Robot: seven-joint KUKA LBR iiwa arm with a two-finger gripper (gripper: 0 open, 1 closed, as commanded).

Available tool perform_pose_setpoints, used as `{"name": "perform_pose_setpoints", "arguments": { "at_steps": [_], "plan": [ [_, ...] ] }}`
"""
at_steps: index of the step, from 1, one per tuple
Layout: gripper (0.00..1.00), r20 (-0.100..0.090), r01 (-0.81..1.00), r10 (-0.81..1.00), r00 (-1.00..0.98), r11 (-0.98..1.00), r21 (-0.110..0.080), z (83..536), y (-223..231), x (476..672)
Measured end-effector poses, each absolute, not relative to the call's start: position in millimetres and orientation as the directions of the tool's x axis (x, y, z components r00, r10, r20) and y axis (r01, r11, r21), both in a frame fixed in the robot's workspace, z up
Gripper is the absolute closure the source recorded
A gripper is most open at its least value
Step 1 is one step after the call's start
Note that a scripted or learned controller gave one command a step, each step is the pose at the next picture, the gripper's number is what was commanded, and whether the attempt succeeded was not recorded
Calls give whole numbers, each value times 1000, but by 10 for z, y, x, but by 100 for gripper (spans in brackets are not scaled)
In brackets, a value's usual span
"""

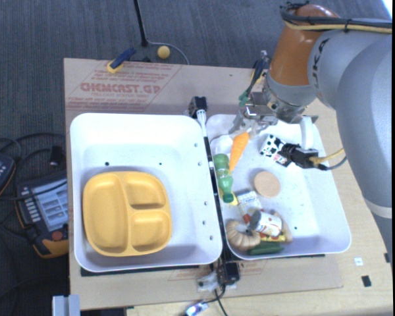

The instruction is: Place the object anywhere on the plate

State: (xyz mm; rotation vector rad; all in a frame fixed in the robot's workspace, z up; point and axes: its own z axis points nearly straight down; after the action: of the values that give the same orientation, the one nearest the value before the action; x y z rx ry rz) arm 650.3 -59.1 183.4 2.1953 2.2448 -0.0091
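Observation:
A yellow plate [126,210] with three compartments lies in the left bin [118,127]. My gripper [245,122] hangs over the far left corner of the right bin [322,206], just above the thick end of an orange carrot [237,150]. The carrot lies slanted on the bin floor, beside the divider. Whether anything is between the fingers is hidden by the wrist.
The right bin also holds a green bottle-like toy [222,176], a tan round disc [268,184], a small black-and-white card [271,147], and a heap of toy food [257,232] at the near edge. A black clip [198,105] sits at the divider's far end.

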Motion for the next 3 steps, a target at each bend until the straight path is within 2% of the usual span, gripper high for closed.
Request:
{"name": "perform_pose_setpoints", "arguments": {
  "at_steps": [1,2,3],
  "plan": [
    [100,-1,978,978,210,-210,-3,2211,67,6189],
    [100,-3,989,989,145,-145,-9,1936,778,5893],
    [100,-2,1000,1000,7,-7,-5,1920,1673,6061]
  ]
}}
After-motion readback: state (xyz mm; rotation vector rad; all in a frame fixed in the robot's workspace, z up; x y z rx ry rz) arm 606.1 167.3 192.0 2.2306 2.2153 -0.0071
